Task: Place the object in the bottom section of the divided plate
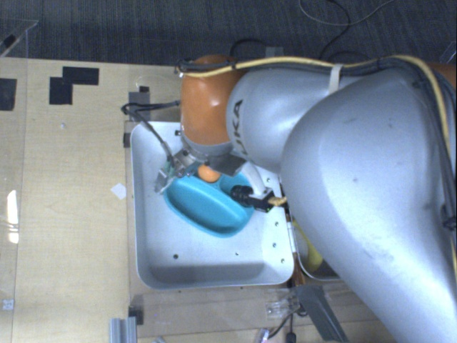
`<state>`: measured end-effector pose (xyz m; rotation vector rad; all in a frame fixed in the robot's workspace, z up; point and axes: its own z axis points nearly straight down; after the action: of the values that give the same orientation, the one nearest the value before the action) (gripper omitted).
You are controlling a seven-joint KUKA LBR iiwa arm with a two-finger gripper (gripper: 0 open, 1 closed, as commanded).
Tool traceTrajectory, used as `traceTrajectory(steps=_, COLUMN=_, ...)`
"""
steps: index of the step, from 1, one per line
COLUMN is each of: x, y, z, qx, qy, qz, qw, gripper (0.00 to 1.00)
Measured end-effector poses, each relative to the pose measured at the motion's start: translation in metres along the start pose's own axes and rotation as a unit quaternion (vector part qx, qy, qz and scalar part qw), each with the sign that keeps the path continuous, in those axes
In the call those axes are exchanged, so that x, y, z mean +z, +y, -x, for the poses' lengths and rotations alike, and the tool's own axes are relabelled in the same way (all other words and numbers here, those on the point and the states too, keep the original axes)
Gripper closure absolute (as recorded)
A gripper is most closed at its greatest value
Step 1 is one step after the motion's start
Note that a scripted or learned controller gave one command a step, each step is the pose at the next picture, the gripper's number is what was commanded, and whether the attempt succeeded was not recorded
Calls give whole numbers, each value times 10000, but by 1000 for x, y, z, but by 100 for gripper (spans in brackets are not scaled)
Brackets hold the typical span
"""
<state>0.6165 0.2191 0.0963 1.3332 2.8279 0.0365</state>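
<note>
Pale worktop (64, 213) carries the left white bin (207, 266). Within it we note the blue divided plate (203, 206), long axis running 10 to 4 o'clock. Claw (187, 164) sits at the plate's 12 o'clock rim; open or closed, we cannot tell. A small orange object (208, 173) lies just at the claw's 4 o'clock, touching the plate's upper edge.

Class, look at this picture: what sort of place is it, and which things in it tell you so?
Probably a robotics lab test bench: a grey industrial arm reaches over a shallow white bin holding a blue divided plate, with loose cables on the floor.
</note>
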Motion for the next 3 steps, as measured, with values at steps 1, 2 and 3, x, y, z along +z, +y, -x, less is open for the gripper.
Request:
traceTrajectory(steps=1, x=-2, y=-62, z=-27, qx=1236, qy=101, qz=103, qw=9922, gripper=0)
traceTrajectory(steps=2, x=-11, y=-57, z=-38, qx=1193, qy=166, qz=124, qw=9926, gripper=100)
traceTrajectory(steps=3, x=-75, y=-32, z=-3, qx=2007, qy=82, qz=-75, qw=9796, gripper=100)
